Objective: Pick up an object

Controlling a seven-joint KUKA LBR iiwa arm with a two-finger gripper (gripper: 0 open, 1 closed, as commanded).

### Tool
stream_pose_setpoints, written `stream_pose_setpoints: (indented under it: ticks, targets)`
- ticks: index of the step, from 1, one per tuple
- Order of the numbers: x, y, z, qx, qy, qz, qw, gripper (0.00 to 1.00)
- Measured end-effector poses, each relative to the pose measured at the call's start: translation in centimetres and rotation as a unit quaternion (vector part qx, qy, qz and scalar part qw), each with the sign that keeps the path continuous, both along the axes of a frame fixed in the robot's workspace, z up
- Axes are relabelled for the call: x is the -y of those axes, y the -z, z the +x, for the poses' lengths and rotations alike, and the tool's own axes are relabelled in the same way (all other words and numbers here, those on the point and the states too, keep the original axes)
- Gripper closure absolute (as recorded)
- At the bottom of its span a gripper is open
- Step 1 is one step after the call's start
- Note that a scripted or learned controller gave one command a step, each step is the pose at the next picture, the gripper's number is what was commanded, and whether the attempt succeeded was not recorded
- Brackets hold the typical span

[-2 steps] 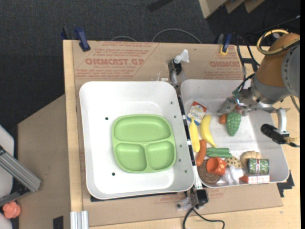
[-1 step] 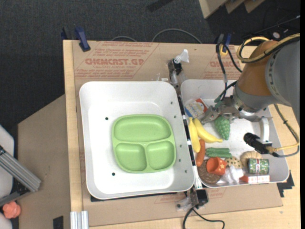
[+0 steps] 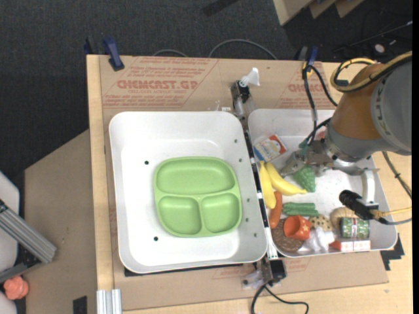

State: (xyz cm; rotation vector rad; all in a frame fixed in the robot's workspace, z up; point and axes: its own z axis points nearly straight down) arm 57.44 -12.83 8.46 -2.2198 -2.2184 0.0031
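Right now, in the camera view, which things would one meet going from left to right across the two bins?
Green divided plate → yellow banana → red tomato → small can.

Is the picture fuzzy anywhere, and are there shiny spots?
Camera view: the green divided plastic plate looks sharp and evenly lit; the left white bin is very bright, nearly washed out, with soft shadow along its bottom edge; the small toys in the right white bin are slightly blurry, as is the gripper.
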Motion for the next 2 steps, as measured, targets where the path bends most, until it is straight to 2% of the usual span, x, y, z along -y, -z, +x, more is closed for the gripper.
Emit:
stream_pose_setpoints:
  ticks: [1, 2]
  targets:
    - [0.0, -1.0, 0.1, 0.001, 0.0, -0.0002, 1.0, 1.0]
    - [-8.1, -10.6, -0.5, 0.006, -0.005, 0.0004, 1.0, 1.0]
